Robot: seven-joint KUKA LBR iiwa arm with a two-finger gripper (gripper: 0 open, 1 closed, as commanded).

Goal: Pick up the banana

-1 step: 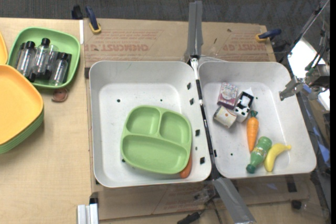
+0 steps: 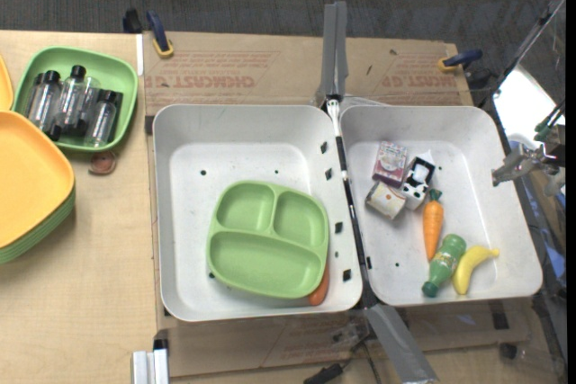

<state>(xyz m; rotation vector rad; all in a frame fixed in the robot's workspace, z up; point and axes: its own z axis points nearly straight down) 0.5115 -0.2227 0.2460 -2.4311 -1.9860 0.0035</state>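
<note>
At the near right of the right bin (image 2: 504,283), the banana (image 2: 472,266) lies curved, its yellow body touching a green bottle (image 2: 444,263) on its left. Just beyond them an orange carrot (image 2: 433,227) lies lengthwise, and farther left sit 3 small boxes: a pink-and-white carton (image 2: 391,162), a black-and-white carton (image 2: 418,180) and a pale block (image 2: 385,200), clustered together. The left bin (image 2: 175,193) holds a green 3-compartment plate (image 2: 268,238), with an orange item (image 2: 319,291) peeking from under its near right edge. Left of the bins stand a green tray of bottles (image 2: 76,99) and stacked yellow plates (image 2: 31,189). At the far right rim a metallic gripper (image 2: 522,162) hangs, well apart from the banana; I cannot tell whether it is released or clenched.
</note>
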